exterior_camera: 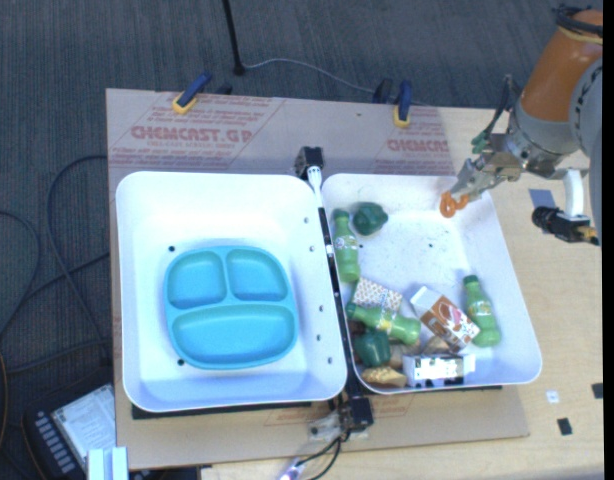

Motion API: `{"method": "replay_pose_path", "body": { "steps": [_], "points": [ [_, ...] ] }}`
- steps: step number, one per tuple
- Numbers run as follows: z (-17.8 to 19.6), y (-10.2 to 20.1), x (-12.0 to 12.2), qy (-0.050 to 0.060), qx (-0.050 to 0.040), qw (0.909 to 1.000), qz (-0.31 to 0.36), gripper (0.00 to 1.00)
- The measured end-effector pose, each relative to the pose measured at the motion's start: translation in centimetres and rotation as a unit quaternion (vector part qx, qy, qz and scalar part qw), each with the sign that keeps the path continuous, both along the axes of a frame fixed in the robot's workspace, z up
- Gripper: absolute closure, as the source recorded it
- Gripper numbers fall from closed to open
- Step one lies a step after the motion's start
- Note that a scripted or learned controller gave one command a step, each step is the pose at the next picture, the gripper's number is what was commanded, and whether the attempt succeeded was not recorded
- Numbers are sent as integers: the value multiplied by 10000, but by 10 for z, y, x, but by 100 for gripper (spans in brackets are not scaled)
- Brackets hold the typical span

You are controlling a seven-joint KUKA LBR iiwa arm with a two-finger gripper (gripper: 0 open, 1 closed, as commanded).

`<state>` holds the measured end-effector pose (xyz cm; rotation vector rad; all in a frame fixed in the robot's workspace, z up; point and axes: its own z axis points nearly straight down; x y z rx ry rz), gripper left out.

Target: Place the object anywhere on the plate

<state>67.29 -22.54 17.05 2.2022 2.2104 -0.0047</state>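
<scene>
A blue plate [230, 305] with three compartments lies in the left white bin [147, 203]. My gripper [460, 192] hangs over the far right corner of the right bin [507, 258], well away from the plate. A small orange object [449, 205] sits at its fingertips, and the fingers are shut on it. The object hangs slightly above the bin floor near the back rim.
The right bin holds several items along its left and front sides: green bottles [345, 246], a dark green vegetable [368, 217], a patterned box [376, 294], a red-brown carton [448, 320] and a white toy vehicle [435, 368]. A black divider [327, 268] separates the bins.
</scene>
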Motion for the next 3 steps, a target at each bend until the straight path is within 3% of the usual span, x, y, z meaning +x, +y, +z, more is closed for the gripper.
{"method": "replay_pose_path", "body": {
  "steps": [1, 2, 3],
  "points": [
    [-51, 0, -7, 15, 43, 10000, -8, 100],
    [-41, 0, -7, 6, 37, 10000, -8, 100],
    [13, 35, -4, 54, 83, 10000, -9, 100]
  ]
}}
